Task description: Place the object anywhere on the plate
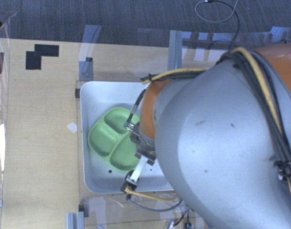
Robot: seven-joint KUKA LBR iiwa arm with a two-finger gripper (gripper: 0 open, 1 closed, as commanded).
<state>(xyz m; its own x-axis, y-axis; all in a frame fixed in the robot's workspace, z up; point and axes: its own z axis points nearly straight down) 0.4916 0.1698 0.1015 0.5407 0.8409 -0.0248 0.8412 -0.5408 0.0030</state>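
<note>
A green plate (109, 138) with compartments lies in the left white bin (90, 99), towards its middle and right. The grey arm with its orange band (152, 106) reaches in from the right and covers the plate's right edge. The gripper (134, 128) sits at that edge, just above the plate, mostly hidden under the wrist. No loose object shows on the plate or beside it.
The arm's large grey body (222, 151) hides the right bin and much of the bench. Black markers (40, 55) sit on the wooden bench top at the far left. A clear panel (2, 104) stands along the left side.
</note>
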